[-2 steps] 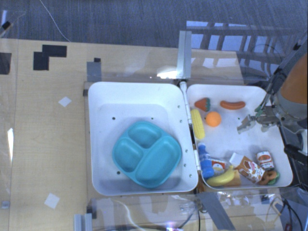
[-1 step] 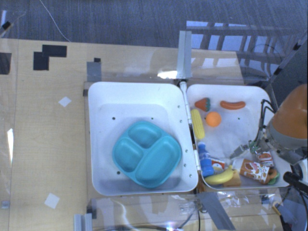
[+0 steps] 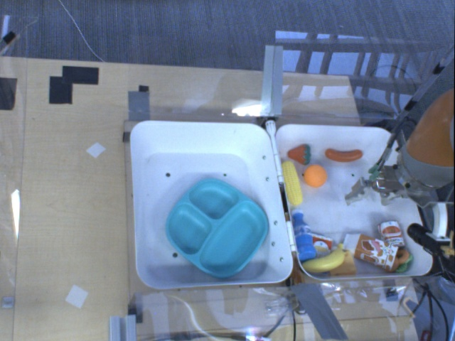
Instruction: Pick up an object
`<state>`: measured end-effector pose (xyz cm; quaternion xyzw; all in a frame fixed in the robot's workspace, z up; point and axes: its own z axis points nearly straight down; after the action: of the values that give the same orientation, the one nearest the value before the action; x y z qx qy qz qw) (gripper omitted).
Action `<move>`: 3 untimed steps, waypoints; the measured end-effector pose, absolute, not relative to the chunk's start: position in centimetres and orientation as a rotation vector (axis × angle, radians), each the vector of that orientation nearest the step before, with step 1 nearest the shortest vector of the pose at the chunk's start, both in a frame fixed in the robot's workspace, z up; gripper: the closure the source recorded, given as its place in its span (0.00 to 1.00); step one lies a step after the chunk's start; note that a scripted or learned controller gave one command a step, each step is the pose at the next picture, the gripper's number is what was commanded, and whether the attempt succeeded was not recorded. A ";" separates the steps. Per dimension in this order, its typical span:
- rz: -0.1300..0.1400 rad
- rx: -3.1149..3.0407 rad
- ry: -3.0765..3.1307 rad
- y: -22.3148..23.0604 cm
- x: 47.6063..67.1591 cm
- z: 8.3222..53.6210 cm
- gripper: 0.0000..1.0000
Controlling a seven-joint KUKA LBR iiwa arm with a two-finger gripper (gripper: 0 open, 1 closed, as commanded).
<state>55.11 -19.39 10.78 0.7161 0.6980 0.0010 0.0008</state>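
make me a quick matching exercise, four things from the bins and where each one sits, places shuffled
Things:
1. divided plate
2. sausage
3. banana
4. corn cob

Places:
A. right bin, along its left wall
B. left bin
C. right bin, far edge
D. right bin, near edge

Pairs: 1-B, 2-C, 3-D, 4-A

Plate [image 3: 217, 226] in left bin [image 3: 153, 190]. Right bin [image 3: 334, 137]: corn [image 3: 291, 182] at left wall, ball [image 3: 315, 176] beside it, sausage [image 3: 344, 155] behind, banana [image 3: 324, 261] in front. My gripper [image 3: 362, 189] over right bin.
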 end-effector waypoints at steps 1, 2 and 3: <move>0.011 2.486 1.916 -19.9 64.7 8.5 0.00; -0.024 2.528 1.882 -19.3 66.6 8.4 0.00; -0.012 2.511 1.889 -19.1 67.0 9.5 1.00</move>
<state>67.00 -19.09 9.49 0.7991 0.6012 -0.0037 -0.0005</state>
